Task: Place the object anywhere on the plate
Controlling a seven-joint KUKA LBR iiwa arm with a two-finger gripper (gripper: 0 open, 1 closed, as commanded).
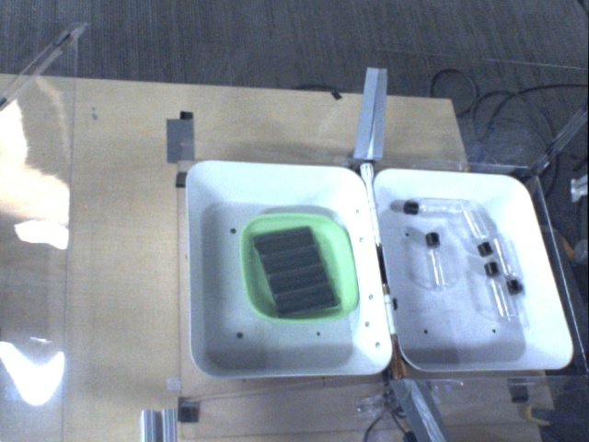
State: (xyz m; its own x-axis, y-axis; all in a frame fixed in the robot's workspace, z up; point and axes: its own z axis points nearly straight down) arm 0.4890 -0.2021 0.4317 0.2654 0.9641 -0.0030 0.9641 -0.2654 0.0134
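Dark ridged block (294,272) rests on green plate (250,284) in left bin (212,339)
The placing step looks done; capped clear vials (434,261) lie scattered in the right bin (552,334), where any further placing would call for a fresh pick

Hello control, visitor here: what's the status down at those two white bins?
Dark ridged block lying on green plate, left bin. Clear vials with black caps scattered in right bin. Nothing on top of the block.

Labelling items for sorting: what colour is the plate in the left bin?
Light green plate, seen best in the camera view.
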